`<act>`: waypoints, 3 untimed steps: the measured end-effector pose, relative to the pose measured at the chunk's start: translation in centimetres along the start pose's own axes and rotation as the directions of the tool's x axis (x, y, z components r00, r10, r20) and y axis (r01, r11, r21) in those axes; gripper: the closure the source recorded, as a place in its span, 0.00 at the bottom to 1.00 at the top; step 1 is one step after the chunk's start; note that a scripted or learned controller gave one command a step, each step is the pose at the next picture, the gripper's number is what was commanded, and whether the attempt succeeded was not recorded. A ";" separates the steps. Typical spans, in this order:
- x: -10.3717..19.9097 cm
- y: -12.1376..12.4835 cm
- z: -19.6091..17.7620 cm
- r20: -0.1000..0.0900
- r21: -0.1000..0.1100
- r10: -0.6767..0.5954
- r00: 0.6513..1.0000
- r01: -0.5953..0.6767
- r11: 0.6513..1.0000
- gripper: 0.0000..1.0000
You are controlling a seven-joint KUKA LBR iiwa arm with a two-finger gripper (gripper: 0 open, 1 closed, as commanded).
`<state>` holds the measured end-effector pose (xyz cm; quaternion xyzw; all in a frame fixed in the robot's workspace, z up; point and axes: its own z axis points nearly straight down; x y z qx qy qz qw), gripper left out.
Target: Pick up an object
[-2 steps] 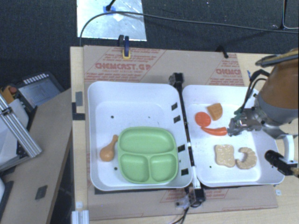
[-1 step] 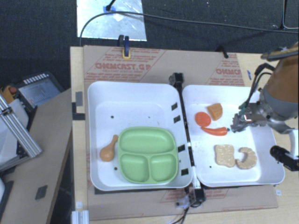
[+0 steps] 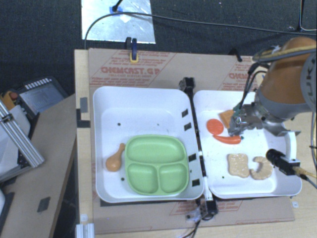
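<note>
My gripper (image 3: 235,127) hangs low in the right bin (image 3: 282,190), just over the right end of a long red-orange piece (image 3: 226,139). Left of it lies a round red-orange slice (image 3: 214,126), and an orange wedge (image 3: 227,117) sits behind it, partly hidden by the gripper. Two tan toast-like pieces lie nearer the front: a squarish one (image 3: 238,165) and a curved one (image 3: 261,168). The view does not show anything lifted between the fingers.
In the left bin (image 3: 106,100) rest a green three-part plate (image 3: 156,164) and a tan drumstick-shaped toy (image 3: 115,159) beside its left edge. A black clip (image 3: 187,84) sits where the bins meet. The arm's grey body (image 3: 285,90) overhangs the right bin's far right.
</note>
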<state>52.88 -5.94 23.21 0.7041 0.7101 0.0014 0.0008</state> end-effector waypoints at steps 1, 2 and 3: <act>4.6 2.2 -0.9 -0.001 -0.001 -0.001 1.000 0.001 1.000 1.00; 8.6 4.0 -0.8 0.000 0.000 0.000 1.000 0.000 1.000 1.00; 13.4 6.8 -1.2 -0.002 -0.001 -0.001 1.000 0.001 1.000 1.00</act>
